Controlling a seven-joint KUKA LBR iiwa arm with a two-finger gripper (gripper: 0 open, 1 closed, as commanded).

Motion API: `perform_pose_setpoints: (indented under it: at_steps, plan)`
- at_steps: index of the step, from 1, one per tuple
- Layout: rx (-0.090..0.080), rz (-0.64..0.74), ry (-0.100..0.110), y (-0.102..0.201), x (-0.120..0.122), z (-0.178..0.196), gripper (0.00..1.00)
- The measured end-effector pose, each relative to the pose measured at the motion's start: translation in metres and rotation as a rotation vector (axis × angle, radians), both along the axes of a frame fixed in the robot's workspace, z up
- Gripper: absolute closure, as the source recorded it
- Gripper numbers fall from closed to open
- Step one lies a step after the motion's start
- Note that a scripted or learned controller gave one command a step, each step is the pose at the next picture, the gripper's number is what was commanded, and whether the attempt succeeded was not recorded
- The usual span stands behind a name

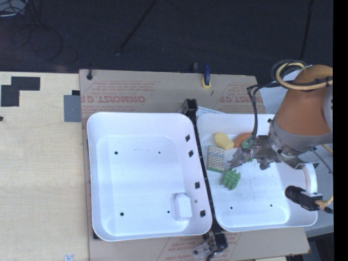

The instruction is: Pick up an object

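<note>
My gripper hangs low over the middle of the right bin, with the orange-banded wrist behind it to the right. Just left of it lies a speckled grey-green block. A green knobbly toy sits directly below the gripper tip, close to it. A yellow lump and an orange piece rest at the bin's far side, the orange one partly hidden by the gripper. I see nothing held.
The left bin holds a small white block near its front right corner. A black divider runs between the bins. The arm's body covers the right bin's far right corner.
</note>
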State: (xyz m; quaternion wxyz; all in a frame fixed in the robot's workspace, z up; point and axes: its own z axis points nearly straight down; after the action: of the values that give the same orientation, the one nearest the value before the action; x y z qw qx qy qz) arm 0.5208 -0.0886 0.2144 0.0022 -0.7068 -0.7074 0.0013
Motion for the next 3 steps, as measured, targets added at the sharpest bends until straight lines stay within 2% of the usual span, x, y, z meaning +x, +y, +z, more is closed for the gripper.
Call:
perform_pose_setpoints:
  at_steps: [1,2,3]
  plan:
    - [0.0,-0.001,0.009,-0.019,0.009,-0.112,0.0]
    - [0.0,-0.01,0.002,-0.022,0.011,-0.096,1.0]
    - [0.001,-0.017,0.004,-0.024,0.01,-0.087,1.0]
